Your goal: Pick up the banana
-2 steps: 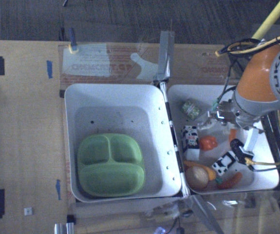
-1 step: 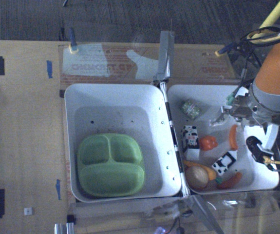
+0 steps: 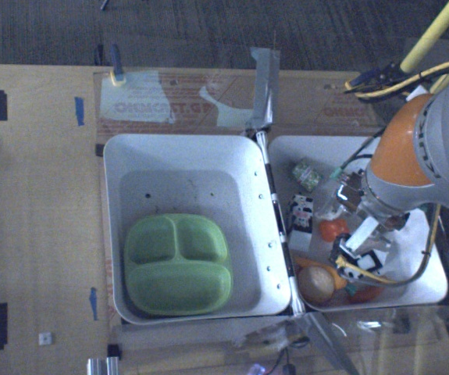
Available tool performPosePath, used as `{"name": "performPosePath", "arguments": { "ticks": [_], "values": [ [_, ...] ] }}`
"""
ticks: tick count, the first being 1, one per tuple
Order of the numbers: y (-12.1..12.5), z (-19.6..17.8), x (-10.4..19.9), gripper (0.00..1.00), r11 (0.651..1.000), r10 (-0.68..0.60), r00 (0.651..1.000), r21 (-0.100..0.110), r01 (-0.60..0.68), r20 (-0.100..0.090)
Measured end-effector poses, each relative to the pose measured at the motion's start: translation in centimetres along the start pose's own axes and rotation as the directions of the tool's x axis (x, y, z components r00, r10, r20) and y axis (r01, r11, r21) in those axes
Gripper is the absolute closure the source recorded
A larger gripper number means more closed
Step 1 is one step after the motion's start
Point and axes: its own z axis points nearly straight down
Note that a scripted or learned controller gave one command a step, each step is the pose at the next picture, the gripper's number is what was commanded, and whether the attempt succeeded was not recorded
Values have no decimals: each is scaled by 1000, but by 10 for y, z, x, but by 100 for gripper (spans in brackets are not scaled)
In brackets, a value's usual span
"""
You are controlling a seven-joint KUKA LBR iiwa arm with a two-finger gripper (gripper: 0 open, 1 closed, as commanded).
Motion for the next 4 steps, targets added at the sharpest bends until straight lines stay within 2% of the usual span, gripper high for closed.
{"name": "performPosePath", "arguments": {
  "ticks": [1, 2, 3, 4],
  "values": [
    [-38, -84, 88, 0, 975, 224, 975, 1, -224, 2],
    [-17, -74, 56, 0, 951, 308, 951, 3, -308, 3],
    [-50, -95, 80, 0, 983, 183, 983, 3, -183, 2],
    [-23, -126, 27, 0, 994, 107, 994, -1, -107, 0]
  ]
}}
